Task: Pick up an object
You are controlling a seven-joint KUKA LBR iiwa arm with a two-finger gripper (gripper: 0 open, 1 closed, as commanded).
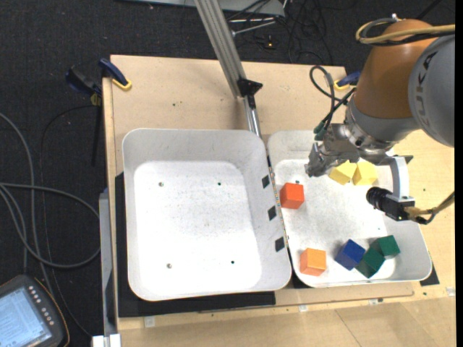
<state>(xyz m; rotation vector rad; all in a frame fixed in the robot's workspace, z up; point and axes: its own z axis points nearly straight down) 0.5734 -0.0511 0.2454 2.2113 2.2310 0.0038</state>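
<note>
Wooden bench (188, 100) on dark carpet (43, 35), cables (29, 194) strewn.

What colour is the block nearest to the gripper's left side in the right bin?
Red-orange: the block lies just below-left of the gripper, seen in the camera view.

Bench (181, 100) — two white bins (145, 150).

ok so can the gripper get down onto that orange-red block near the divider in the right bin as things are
Probably yes. The orange-red block sits alone on the right bin's floor, with open space around it, and the gripper hangs just up and to its right. The bin wall on its left might crowd one side.
</note>
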